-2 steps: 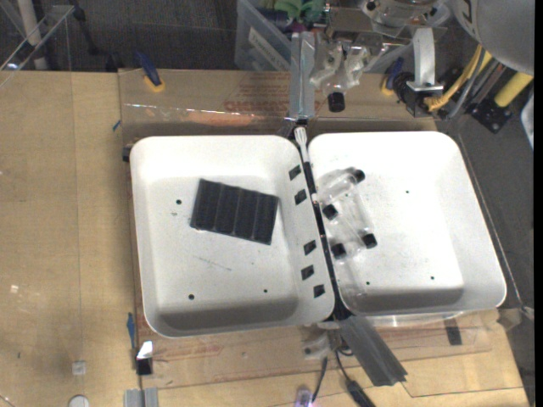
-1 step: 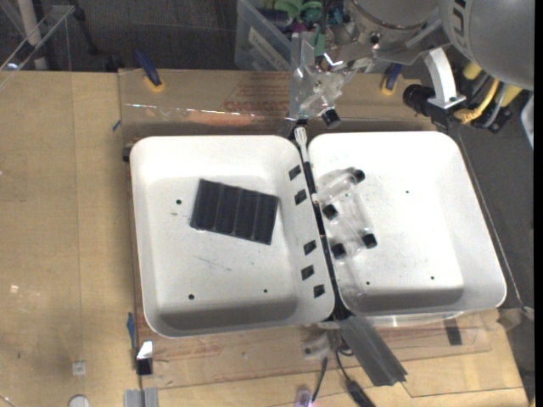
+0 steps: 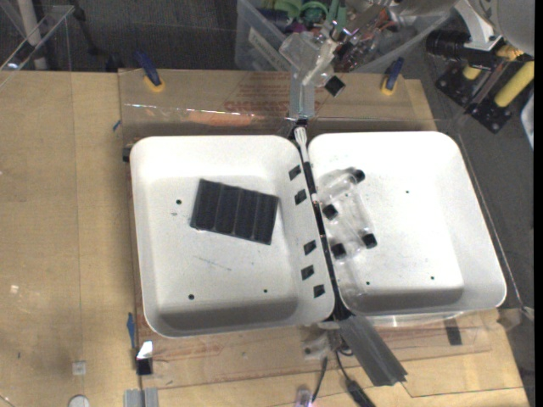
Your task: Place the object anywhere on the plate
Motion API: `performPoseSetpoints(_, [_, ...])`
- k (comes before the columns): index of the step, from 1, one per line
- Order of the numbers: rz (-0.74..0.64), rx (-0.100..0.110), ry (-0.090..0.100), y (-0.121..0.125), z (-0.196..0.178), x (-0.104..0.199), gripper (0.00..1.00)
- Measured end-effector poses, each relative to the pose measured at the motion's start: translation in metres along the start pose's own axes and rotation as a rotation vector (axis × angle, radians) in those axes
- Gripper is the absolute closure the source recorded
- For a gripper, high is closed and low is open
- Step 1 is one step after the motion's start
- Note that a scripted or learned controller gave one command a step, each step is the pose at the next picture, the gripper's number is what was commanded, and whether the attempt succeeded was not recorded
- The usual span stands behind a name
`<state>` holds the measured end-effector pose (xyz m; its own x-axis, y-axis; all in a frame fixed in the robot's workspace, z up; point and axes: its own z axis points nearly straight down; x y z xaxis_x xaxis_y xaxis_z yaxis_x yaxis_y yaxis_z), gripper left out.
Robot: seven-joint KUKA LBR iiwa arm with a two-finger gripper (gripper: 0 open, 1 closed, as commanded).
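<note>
Although the task names a plate, the only flat target in view is the dark ribbed rectangular slab lying slightly skewed in the left bin; it is taken here to be the plate. The object appears to be the clear plastic piece with black fittings, which rests in the right bin near its left wall, just beside the divider between the bins. It is well apart from the slab.

The pincer is raised at the far edge of the scene, above the far end of the divider and clear of both bins. Nothing is seen between its fingers, and whether they are spread or closed cannot be told at this angle.

Judged from this layout, the step in hand is the approach before pick-up; no transfer has been made. The next move calls for descent toward the near side, over the clear piece, with attention to the adjacent bin wall, which leaves little room on the left side.
</note>
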<state>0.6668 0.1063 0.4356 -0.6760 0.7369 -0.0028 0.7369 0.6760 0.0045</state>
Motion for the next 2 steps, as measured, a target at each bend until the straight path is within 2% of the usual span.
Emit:
performPoseSetpoints(1, [-0.225,0.004,0.004,0.003,0.035,0.022,1.0])
performPoseSetpoints(2, [-0.507,-0.002,0.0,0.033,0.014,0.045,1.0])
